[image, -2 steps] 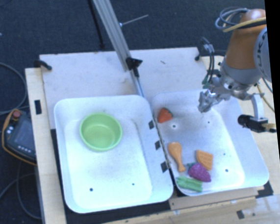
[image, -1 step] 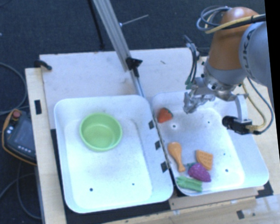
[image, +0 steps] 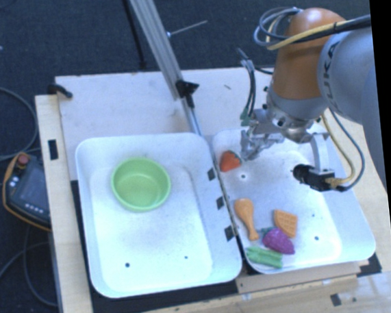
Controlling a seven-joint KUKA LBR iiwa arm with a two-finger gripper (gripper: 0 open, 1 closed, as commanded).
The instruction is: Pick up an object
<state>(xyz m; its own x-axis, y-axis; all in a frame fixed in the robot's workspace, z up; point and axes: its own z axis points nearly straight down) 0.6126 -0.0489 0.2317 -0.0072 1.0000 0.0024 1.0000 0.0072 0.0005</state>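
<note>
Status on the pick: nothing lifted yet, as far as I can see.

The gripper (image: 251, 147) is low in the right bin (image: 354, 237), near its top-left corner, just beside a small orange-red toy piece (image: 229, 161), likely a tomato or pepper. Fingertips look to sit at that piece's right edge, touching or nearly so. I can't tell whether the fingers are spread or closed; they are too small and dark against the wrist from this angle. No object is visibly between them, so I'd not call it a grasp.

Other candidates in the same bin, all lying flat on the floor:
- tan drumstick-shaped toy (image: 246, 216), near the left wall
- orange wedge (image: 285, 222), just right of it
- purple toy (image: 278, 241), below the wedge, touching or nearly touching it
- green toy vegetable (image: 263, 256), at the bottom edge, just beside the purple one

The left bin (image: 107, 274) has a green bowl (image: 141, 183), upright, well apart from the arm.

My read: approach is done, with the orange-red piece the likely target. Left to do: close on it, confirm the hold, raise it clear of the bin. Risk: it sits close to the bin's wall, so finger room on that side looks tight.
</note>
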